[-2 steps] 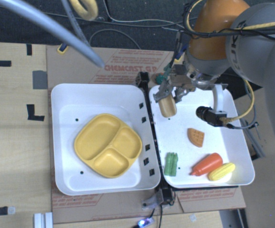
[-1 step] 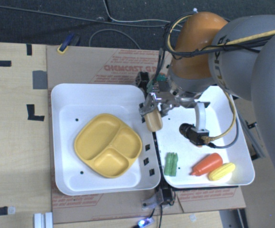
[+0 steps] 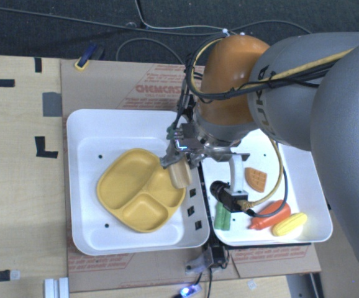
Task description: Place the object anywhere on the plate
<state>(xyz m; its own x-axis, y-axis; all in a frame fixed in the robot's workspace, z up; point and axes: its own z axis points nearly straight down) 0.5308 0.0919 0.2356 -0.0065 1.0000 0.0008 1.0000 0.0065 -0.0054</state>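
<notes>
1. I see the gripper (image 3: 178,162) over the plate's (image 3: 130,194) right edge, in the left bin (image 3: 83,166).
2. A tan object (image 3: 180,176) sits directly beneath its tip, touching the plate rim.
3. I cannot tell its finger state.

Red print "CHEMCRS"-like word, partly legible, on cardboard sheet (image 3: 136,89) under bins; other red print unreadable.
</notes>
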